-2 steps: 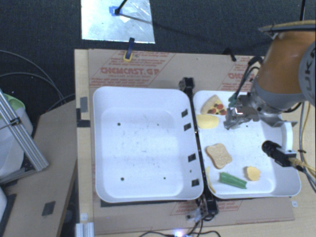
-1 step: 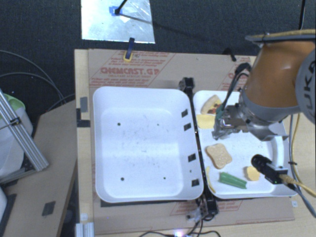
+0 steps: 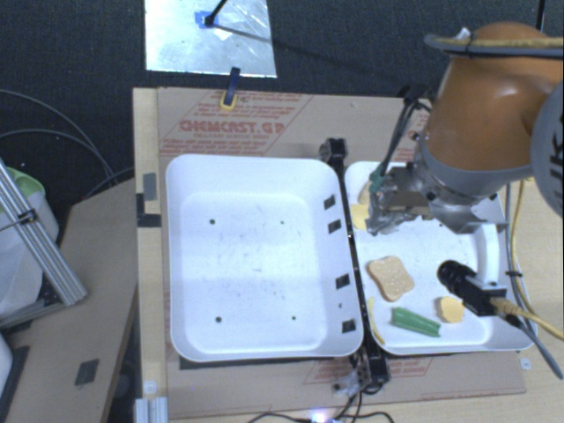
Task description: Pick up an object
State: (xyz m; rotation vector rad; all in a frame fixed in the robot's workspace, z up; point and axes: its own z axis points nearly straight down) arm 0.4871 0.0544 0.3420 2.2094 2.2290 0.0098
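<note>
Evidently nothing sat in the gripper [image 3: 385, 217] that could be seen. It hung low over the far-left corner of the right bin [image 3: 493, 340], and whether it was open or closed could not be told, since the wrist's bulk hid that. Just beside it, against the bin's left wall, lay a yellow piece [image 3: 359, 215], partly covered.

Nearer the camera lay the toast [image 3: 390, 277], flat on the floor. Closer still were a green stick [image 3: 414, 322] and a small yellow chunk [image 3: 451, 309], all apart from one another. The left bin [image 3: 179, 236] held nothing to pick.

All of them looked like toy food — light, probably plastic or foam, and not fragile. The toast seemed the awkward one: lying flat, it offered only thin edges, so a pinch would have had to come straight down across its narrower width. The stick looked easier, taken across its middle, though it might have rolled or slipped. The yellow piece was closest, but the wall beside it left little room on that side.
</note>
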